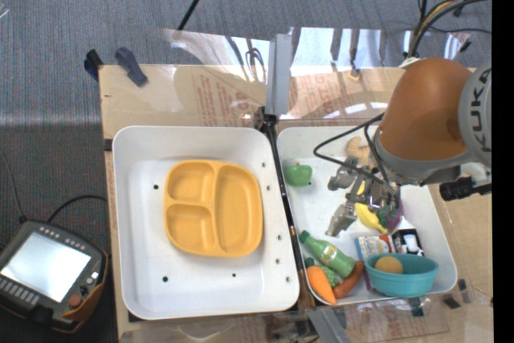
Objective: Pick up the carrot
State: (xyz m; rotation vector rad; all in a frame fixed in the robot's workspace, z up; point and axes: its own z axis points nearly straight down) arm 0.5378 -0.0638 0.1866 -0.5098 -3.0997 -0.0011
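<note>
Yellow divided plate (pixel 214 207) sits in the left bin (pixel 128 173). In the right bin (pixel 444 241), the gripper (pixel 347 214) hangs mid-bin over a banana (pixel 369 217); the carrot (pixel 321 284) lies at its 7 o'clock beside a green bottle (pixel 328 252), with a teal bowl (pixel 401 275) at 4 o'clock.

The bench (pixel 193 96) bears two white bins, left bin (pixel 128 173) and right bin (pixel 438 225), side by side.
</note>
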